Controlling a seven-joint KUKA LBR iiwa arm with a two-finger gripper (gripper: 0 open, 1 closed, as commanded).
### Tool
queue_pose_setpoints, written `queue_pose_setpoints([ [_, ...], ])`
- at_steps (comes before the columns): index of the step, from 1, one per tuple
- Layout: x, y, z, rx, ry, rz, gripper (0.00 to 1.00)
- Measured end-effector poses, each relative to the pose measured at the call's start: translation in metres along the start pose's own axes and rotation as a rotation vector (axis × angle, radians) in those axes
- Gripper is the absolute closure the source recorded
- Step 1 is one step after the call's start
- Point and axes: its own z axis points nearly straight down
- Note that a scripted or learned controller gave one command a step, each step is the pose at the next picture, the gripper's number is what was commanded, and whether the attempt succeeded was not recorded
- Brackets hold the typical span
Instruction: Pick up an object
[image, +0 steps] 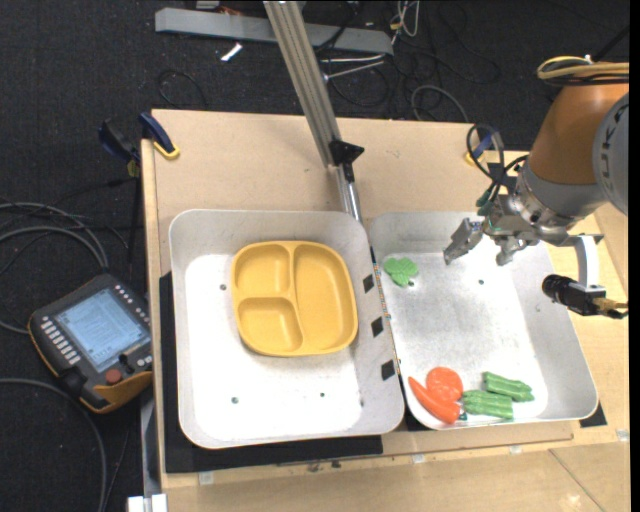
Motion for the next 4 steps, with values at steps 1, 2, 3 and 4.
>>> queue_pose_setpoints([
  [1,0.0,0.0,0.0,0.0,0.0,0.0,0.0],
  [2,0.0,0.004,0.063,0.006,0.0,0.002,0.0],
  [3,0.001,0.003,0.105,0.003,-0.001,0.002,0.0],
  [4,0.0,0.004,0.092,-0.002,-0.002,0.002,1.0],
])
